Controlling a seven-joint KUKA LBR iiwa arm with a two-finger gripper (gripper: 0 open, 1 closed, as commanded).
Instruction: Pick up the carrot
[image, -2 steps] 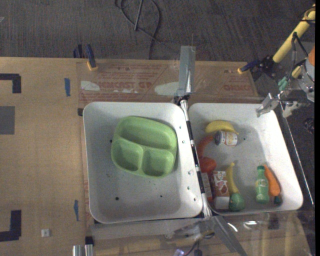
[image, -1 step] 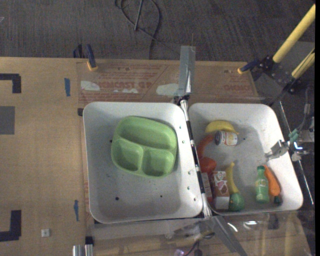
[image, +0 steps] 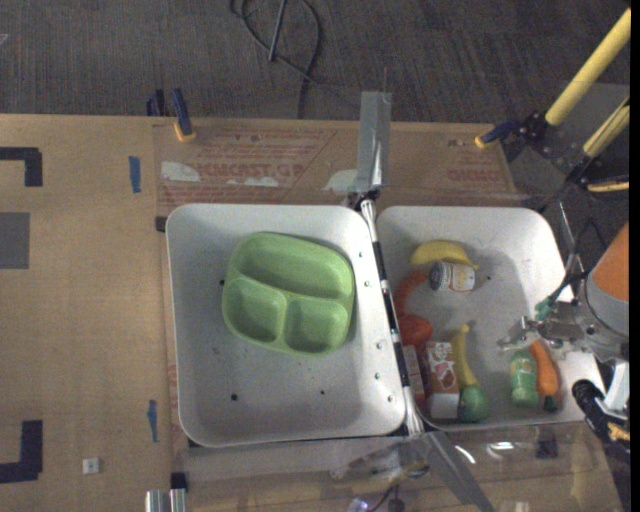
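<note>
Near the right bin's (image: 540, 225) far edge, you're eyeing a light, stiff carrot (image: 546, 369); pinch mid-body; pincer (image: 545, 328) state unclear.

Nothing fully legible. Cardboard sheet (image: 330, 160) at the far side of the bins has faded reddish print, letters too blurred to read. Small carton (image: 440, 366) and the can (image: 455, 277) in the right bin carry labels, but the print is too small to make out.
</note>
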